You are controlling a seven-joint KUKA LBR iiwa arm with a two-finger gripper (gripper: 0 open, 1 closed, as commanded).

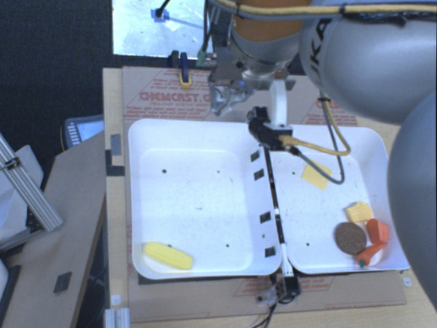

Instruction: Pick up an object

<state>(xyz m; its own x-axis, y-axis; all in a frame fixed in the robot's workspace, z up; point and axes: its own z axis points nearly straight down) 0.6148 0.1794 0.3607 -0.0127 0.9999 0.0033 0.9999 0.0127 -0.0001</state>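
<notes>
Your arm above two white bins, its gripper [229, 101] just beyond the far rim of the left bin [136, 183].
Relative to that bin: yellow corn cob [168, 255] lies inside, near corner; yellow block [315, 177], brown disc [350, 238] and orange pieces [374, 241] lie in the neighbouring right bin [372, 145]; you cannot tell the pincer's opening.

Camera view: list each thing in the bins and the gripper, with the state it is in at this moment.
Corn cob: lying flat, left bin, front corner.
Yellow slice: lying flat, right bin, apart from the rest.
Yellow block: resting by the brown disc.
Brown disc: lying flat, touching the carrot.
Carrot: lying at the right bin's front right.
Gripper: above the bins' far edge, holding nothing visible.
</notes>
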